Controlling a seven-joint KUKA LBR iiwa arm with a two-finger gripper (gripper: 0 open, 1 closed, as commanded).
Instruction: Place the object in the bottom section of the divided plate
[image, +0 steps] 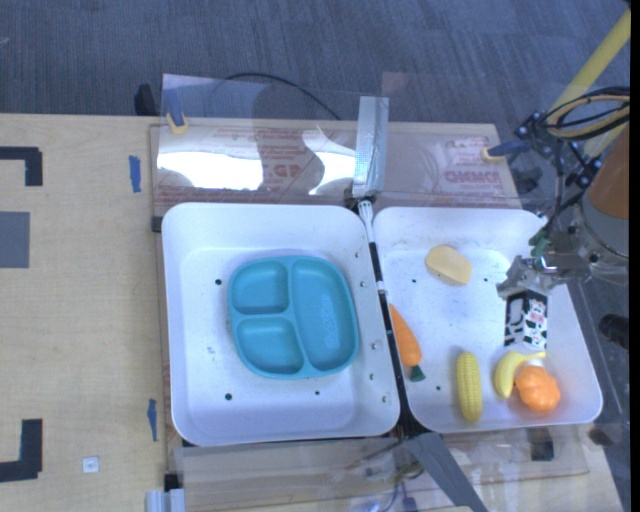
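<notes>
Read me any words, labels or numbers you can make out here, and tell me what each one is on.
Red printing on the clear plastic panel behind the bins: blurred and seemingly reversed, not readable.
Black-and-white patterned carton in the right white bin: markings too small to read.
Turquoise divided plate: no text visible.

The teal divided plate (293, 316) lies in the middle of the left bin (190, 240), with bare white floor all round it and open approach from above. In the right bin (400, 235), the far-left area is open apart from a pale yellow food piece (449, 265). The near edge is crowded: a corn cob (467, 385), a banana (509, 372) and an orange fruit (538, 390) lie close together. A carrot (405, 340) lies along the left wall. A black-and-white carton (525, 322) stands near the right edge, under the gripper (528, 280).
</notes>
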